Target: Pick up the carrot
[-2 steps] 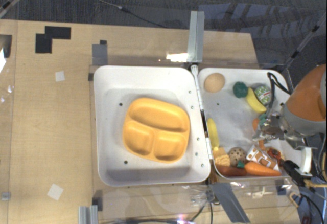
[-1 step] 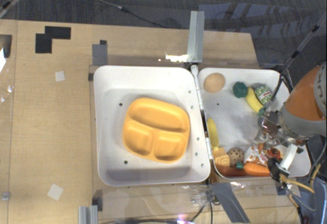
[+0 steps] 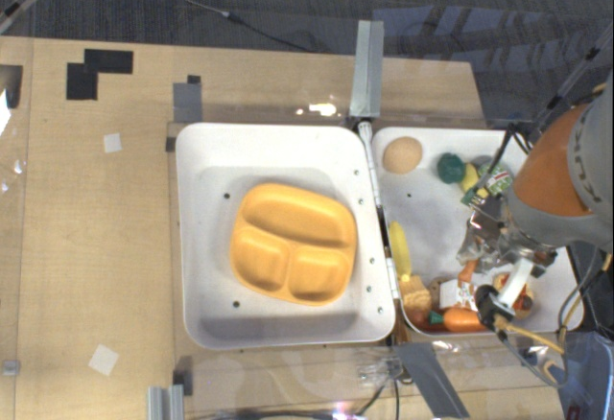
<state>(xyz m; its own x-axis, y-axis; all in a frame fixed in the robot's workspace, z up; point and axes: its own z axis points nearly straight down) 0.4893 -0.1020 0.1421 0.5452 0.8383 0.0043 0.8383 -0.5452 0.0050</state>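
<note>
In the left white bin (image 3: 192, 245) you see a yellow three-compartment plastic tray (image 3: 293, 243). Right bin (image 3: 422, 207): orange carrot (image 3: 461, 318) against the near wall, claw (image 3: 484, 282) just above it; grip state, cannot tell.
</note>
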